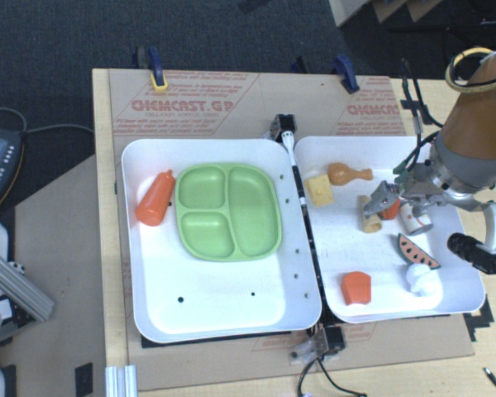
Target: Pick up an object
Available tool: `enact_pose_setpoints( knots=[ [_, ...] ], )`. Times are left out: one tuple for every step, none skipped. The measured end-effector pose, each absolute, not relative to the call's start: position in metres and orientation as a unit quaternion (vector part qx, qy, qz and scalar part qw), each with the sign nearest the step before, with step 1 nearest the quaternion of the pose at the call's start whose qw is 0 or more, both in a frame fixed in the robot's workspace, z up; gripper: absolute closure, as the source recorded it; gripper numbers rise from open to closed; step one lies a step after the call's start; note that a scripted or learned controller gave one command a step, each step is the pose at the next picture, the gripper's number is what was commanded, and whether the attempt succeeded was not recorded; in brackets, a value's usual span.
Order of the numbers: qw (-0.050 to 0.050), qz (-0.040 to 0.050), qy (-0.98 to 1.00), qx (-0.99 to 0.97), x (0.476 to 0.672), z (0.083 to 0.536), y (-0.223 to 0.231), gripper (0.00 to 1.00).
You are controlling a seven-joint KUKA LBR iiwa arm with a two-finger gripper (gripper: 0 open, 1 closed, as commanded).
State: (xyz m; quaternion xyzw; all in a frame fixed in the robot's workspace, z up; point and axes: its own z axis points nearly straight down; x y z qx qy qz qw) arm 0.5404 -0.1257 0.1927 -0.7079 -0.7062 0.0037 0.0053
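My gripper (396,208) is low in the right bin (446,304), near its back right part, and it is open. A small orange-red piece (391,210) lies between the two fingers, and I see no grip on it. A tan block (371,221) sits just to the left of the left finger (381,195). Further left in the same bin are a yellow cube (319,190) and a brown pear-shaped toy (345,173). An orange cup (356,288), a watermelon slice (417,251) and a white ball (420,278) lie toward the front.
The left bin (223,308) holds a green divided plate (229,211) and an orange bottle (155,198) by its left wall. The arm's orange band (478,114) rises above the right bin's back right. A black part (474,251) overhangs that bin's right rim.
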Motion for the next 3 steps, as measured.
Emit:
enact_pose_setpoints(
  knots=[
    [0.000,-0.0002,-0.707,-0.707,0.543,0.199,-0.126,0.00],
    [0.004,0.0020,-0.707,-0.707,0.539,0.137,-0.119,0.00],
    [0.003,0.0016,-0.707,-0.707,0.537,0.084,-0.118,0.00]
  ],
)
